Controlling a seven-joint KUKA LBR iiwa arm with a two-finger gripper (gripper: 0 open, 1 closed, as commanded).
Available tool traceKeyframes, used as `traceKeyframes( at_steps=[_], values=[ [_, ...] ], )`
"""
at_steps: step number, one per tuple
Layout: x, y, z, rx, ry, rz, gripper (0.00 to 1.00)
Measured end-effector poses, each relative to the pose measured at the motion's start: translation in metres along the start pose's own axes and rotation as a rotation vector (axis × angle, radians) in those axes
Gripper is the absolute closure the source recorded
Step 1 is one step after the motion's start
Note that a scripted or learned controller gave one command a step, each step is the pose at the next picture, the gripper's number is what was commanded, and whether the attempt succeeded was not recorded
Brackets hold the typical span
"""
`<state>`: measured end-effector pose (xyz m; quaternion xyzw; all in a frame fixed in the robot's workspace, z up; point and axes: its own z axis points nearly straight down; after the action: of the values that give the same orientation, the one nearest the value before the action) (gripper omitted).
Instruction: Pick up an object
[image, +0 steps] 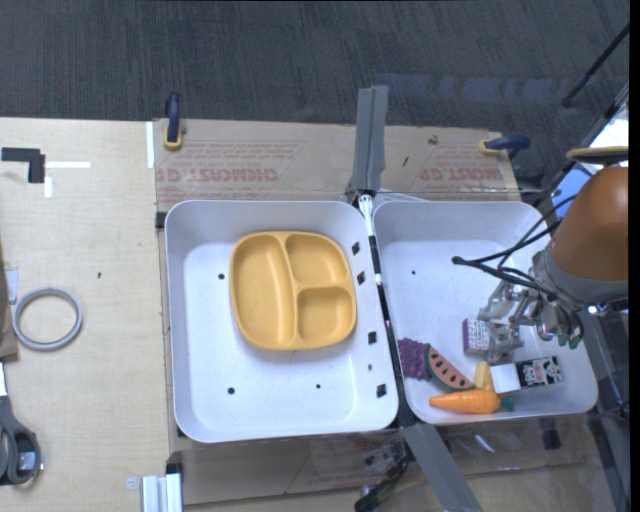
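The gripper (497, 335) reaches into the right bin (430, 250) from the right and hangs low over its front right part. Just below it lie several small objects: an orange toy carrot (465, 402), a watermelon slice (449, 370), a purple piece (413, 354), a small yellow piece (483, 375) and a white card with black print (530, 374). A small pinkish label or box (477, 334) sits right at the gripper's tip. The fingers are hidden among cables and metal parts.
The left bin (190, 330) holds a yellow divided plate (293, 289). A metal divider (370, 150) runs between the bins at the back. On the bench at left lie a grey tape ring (44, 318) and scissors (15, 450).
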<state>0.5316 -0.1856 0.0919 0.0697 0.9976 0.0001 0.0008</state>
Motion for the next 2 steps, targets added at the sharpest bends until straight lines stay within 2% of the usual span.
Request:
traceKeyframes(
  at_steps=[1,2],
  values=[
    [-0.046,0.090,0.000,0.000,-0.001,0.315,1.00],
    [-0.025,0.058,-0.058,0.001,-0.002,0.428,1.00]
  ],
)
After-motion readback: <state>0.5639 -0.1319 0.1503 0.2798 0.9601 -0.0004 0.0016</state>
